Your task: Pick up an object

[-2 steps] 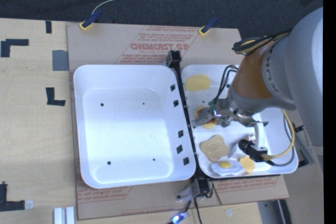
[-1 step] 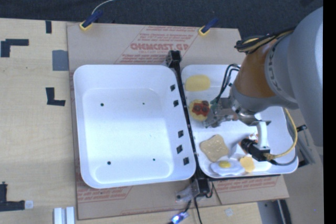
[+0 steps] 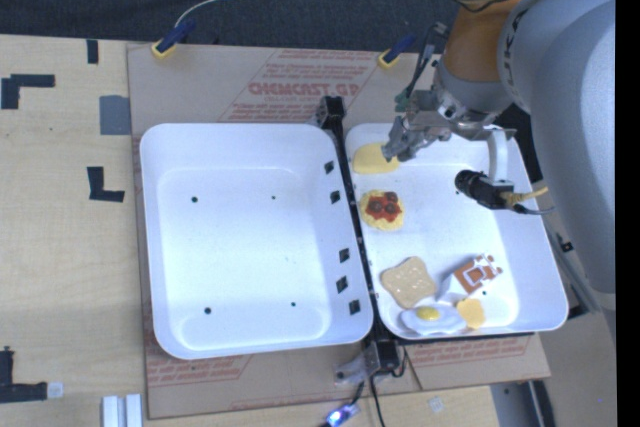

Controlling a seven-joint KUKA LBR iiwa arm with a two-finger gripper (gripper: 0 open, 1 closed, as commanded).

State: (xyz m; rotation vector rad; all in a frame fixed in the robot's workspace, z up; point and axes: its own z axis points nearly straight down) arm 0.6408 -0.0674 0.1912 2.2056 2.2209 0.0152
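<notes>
The right bin [image 3: 520,245] holds several toy foods. A pale yellow flat piece [image 3: 368,159] lies at its far left corner. Below it sits a small pizza-like round with red topping [image 3: 384,209]. Toward the front lie a slice of toast [image 3: 407,281], a fried egg [image 3: 431,317], a small orange piece [image 3: 472,314] and a brown-and-white item [image 3: 476,274]. My gripper [image 3: 397,147] hangs low at the yellow piece's right edge, just above or touching it. The arm covers the fingertips.
The left bin [image 3: 240,235] sits beside the right one, with a black clip strip [image 3: 342,205] along the shared wall. A black cylindrical part [image 3: 480,187] of the arm juts over the right bin. Cardboard [image 3: 290,85] lies under both bins.
</notes>
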